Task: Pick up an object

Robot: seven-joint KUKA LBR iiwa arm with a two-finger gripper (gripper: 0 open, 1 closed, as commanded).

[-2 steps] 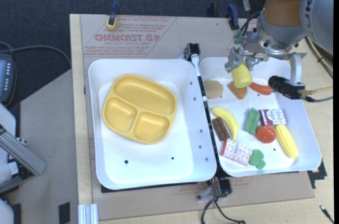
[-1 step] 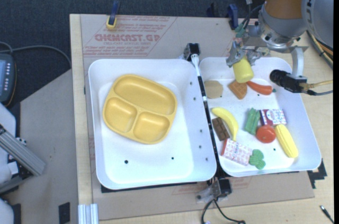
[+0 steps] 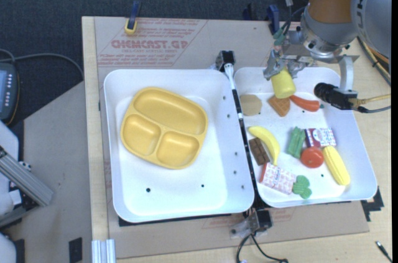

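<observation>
A small yellow block (image 3: pixel 283 84) is seen clamped between the fingers of the tool (image 3: pixel 282 73), hanging above the back of the right bin (image 3: pixel 367 173), over the orange wedge (image 3: pixel 280 106) and near the tan disc (image 3: pixel 250 104). Only its upper end appears to be pinched, so it could be lost if it slips or swings. It would then be dropped among the crowded toy food and the try wasted.

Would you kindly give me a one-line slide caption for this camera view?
Gripper holding a yellow block above the right bin of toy food; yellow tray in the left bin.
</observation>
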